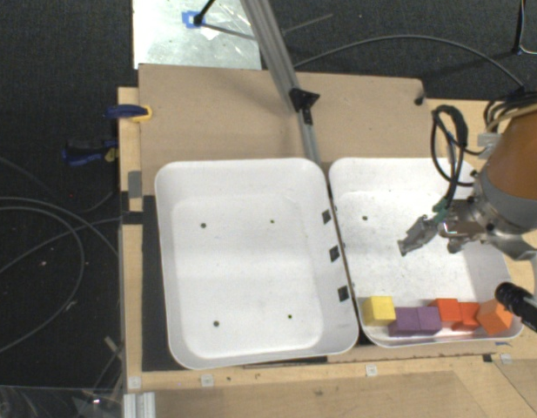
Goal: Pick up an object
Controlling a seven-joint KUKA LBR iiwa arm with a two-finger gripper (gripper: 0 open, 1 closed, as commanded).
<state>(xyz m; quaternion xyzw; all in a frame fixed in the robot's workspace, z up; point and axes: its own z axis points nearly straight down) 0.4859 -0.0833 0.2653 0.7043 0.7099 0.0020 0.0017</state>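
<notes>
Yellow, purple, red and orange small blocks lie in a row along the near wall of the right-hand shallow white bin (372,181), with the purple block (416,320) just below the end effector (416,238), whose opening I cannot tell.

You see the grey arm with its orange band (518,159) cut off by the right edge. It hides the right white bin's (381,198) far corner. Gripper (416,238) fingers too small to read.
</notes>
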